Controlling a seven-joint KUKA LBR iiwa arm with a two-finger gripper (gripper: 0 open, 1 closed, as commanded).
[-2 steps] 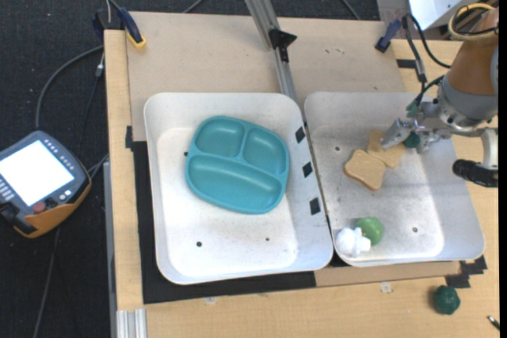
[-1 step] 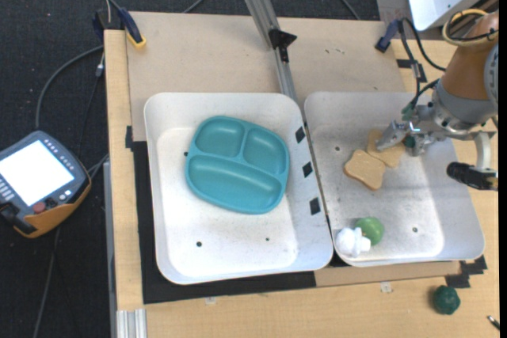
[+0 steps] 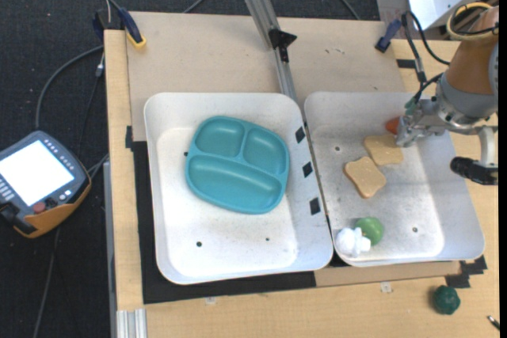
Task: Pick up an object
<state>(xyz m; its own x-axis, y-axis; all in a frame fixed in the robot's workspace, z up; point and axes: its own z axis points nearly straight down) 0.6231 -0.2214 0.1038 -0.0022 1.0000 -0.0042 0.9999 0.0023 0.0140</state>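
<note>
So here's what we've got: the gripper (image 3: 405, 134) is down low in the right bin (image 3: 459, 237), near its back edge, right next to the upper tan bread slice (image 3: 384, 150) and a small orange-red thing (image 3: 391, 124) tucked just behind it. Honestly we can't tell how the tool is set, open or closed; it's too small and blurry at that spot, and we can't see anything between its tips.

The second bread slice (image 3: 365, 176) sits just in front of the first, touching or nearly touching it. Down at the front edge of the same bin there's a green ball (image 3: 370, 230) pressed up against a white lumpy thing (image 3: 349, 241). The left bin (image 3: 170, 249) holds a teal divided plate (image 3: 237, 164), and a dark green ball (image 3: 445, 298) sits out on the bench.

If we're going for the upper slice, our guess is it's light toy food, fairly stiff, maybe foam or plastic. It lies flat, so pinching across its narrow width by the edges looks best. The risk we see is it sliding along the smooth bin floor or the tips nudging the neighbour slice.
</note>
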